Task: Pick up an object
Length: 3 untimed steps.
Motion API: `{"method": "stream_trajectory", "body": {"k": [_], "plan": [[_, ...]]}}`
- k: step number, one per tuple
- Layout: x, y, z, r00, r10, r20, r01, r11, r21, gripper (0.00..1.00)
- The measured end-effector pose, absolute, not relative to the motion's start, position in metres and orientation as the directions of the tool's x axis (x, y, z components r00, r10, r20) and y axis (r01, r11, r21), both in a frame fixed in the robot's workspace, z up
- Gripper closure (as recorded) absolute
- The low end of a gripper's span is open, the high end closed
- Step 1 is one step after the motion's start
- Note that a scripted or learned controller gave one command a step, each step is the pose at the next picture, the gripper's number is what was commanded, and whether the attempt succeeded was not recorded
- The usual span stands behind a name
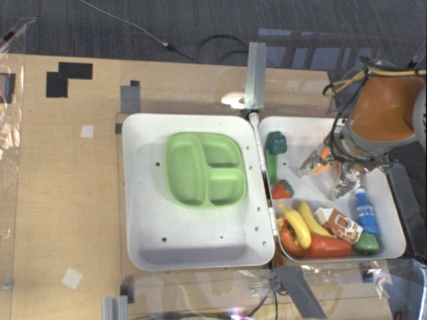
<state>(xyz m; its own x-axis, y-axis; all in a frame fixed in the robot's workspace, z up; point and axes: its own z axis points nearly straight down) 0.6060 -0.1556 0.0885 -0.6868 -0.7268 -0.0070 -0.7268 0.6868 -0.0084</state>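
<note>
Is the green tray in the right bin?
No, the green tray lies in the left bin; the right bin holds the small items.

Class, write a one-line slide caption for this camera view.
Arm's hand hovers over the right bin of toy food; a green divided plate sits in the left bin.

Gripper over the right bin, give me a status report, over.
Gripper over right bin, fingers spread, nothing between them. Blue bottle and snack carton just below it, untouched. Bananas crowd the bin's near end. Green tray alone in left bin.
</note>
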Motion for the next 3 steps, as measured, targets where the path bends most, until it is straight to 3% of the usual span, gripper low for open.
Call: {"method": "stream_trajectory", "body": {"k": [1, 3], "plan": [[0.627, -0.127, 0.089, -0.685, -0.729, -0.010, -0.729, 0.685, -0.008, 0.00], [0.606, -0.161, 0.088, -0.684, -0.730, -0.008, -0.730, 0.684, -0.008, 0.00]]}}
